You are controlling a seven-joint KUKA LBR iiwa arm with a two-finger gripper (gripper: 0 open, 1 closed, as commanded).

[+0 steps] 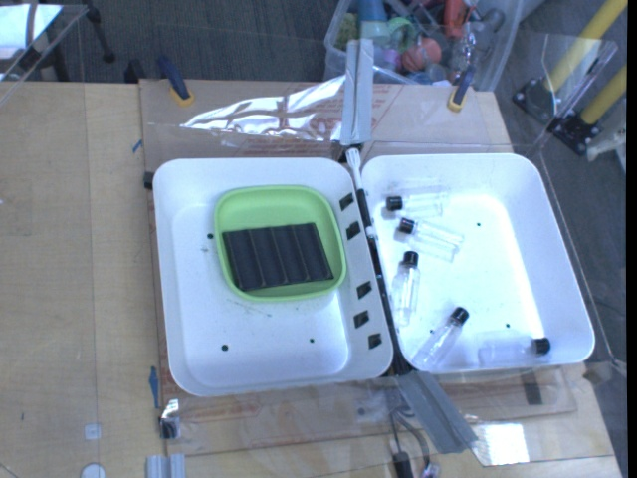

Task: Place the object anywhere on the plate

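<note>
A green square plate (282,212) sits in the left white bin (199,357), with a dark ribbed rectangular block (277,257) lying on it. In the right white bin (557,257) lie several clear vials with black caps: one at the top (416,203), one below it (430,235), one upright-looking near the divider (406,279), one slanted lower down (441,335), and one at the bottom right (513,351).
A clear tub of colourful toys (423,18) stands behind the bins. Crinkled clear plastic (284,113) lies behind the left bin. A row of black clips (360,267) runs along the divider between the bins. Wooden bench spreads to the left.
</note>
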